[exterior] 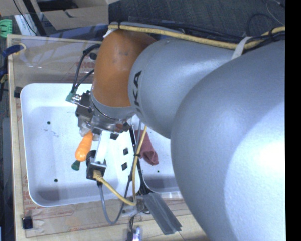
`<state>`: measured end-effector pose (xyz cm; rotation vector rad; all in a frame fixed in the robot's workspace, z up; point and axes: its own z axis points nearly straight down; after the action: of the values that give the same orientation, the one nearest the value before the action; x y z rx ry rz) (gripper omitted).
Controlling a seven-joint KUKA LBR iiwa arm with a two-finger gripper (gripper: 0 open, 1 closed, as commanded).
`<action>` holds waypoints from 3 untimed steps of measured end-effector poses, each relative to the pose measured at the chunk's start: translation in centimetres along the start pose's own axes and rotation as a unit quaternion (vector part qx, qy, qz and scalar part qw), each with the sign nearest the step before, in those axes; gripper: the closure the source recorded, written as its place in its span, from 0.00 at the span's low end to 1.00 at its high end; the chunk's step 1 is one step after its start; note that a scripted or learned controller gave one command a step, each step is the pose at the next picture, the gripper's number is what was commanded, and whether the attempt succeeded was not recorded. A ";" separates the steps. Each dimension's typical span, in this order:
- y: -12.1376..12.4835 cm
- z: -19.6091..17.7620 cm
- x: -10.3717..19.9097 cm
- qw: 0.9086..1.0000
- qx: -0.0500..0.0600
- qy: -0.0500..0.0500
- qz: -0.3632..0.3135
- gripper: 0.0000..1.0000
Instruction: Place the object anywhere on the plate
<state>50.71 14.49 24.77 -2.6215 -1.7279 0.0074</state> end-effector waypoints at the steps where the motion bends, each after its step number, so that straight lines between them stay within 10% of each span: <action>1: 0.4 5.8 -7.8 0.998 0.000 0.000 -0.055 1.00; 2: 3.8 3.8 -13.7 0.989 -0.002 0.001 -0.145 1.00; 3: 0.5 -2.2 -8.6 0.973 -0.003 0.001 -0.230 1.00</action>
<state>47.75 6.40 26.98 -2.1567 -2.2858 -0.0011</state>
